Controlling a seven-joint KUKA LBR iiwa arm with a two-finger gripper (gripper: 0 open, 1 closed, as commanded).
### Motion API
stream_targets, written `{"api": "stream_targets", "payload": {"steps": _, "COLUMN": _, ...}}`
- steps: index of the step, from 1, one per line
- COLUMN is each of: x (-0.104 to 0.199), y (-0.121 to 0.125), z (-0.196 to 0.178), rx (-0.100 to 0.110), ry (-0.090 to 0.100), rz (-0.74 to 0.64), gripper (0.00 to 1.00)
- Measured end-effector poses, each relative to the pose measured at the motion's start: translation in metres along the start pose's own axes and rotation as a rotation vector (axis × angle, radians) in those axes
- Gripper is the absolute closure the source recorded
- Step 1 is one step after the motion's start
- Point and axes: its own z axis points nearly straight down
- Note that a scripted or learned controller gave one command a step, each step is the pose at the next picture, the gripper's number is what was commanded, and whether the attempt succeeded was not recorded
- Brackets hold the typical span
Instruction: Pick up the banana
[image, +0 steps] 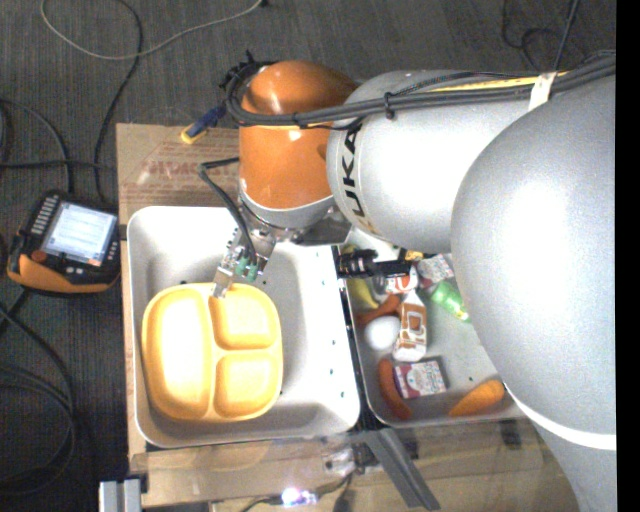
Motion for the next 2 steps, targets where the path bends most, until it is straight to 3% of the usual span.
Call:
{"api": "stream_targets", "payload": {"steps": 1, "x": 0.017, "y": 0.007, "z": 0.025, "rx": -0.017, "ry": -0.038, "rz": -0.236, "gripper": 1.00}}
{"api": "stream_targets", "payload": {"steps": 2, "x": 0.045, "y": -0.028, "z": -0.007, "rx": -0.041, "ry": -0.060, "rz": -0.273, "gripper": 1.00}}
